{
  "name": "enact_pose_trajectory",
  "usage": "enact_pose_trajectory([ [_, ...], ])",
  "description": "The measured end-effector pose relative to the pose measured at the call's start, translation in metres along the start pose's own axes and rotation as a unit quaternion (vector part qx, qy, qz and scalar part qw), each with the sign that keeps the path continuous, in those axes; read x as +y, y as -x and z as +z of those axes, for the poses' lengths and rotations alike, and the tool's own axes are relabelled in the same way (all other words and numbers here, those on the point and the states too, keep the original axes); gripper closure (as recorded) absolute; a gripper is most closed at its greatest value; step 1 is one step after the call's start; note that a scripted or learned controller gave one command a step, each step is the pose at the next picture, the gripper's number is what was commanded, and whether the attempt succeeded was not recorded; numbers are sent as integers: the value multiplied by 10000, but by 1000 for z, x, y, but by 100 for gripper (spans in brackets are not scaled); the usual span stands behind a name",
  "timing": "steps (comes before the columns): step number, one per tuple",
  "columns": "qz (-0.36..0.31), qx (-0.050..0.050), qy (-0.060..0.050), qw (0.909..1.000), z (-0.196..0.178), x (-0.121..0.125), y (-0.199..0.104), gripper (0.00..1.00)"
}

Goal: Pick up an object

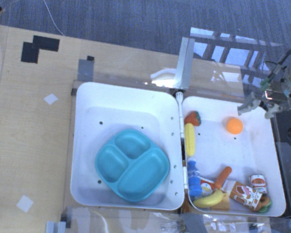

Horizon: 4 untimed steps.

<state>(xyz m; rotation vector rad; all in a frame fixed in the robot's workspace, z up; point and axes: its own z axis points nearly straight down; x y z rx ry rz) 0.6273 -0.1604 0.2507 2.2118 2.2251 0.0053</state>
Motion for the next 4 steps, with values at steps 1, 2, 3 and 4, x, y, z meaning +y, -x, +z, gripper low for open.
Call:
enact_pose_trajectory([
  [1, 76, -3, -10, 10000, 125, -14, 45, 0],
  [2, 68, -9, 36, 10000, 111, -11, 44, 100],
  [3, 67, -9, 35, 10000, 111, -11, 44, 0],
  [4, 56, -16, 71, 10000, 99, -9, 44, 100],
])
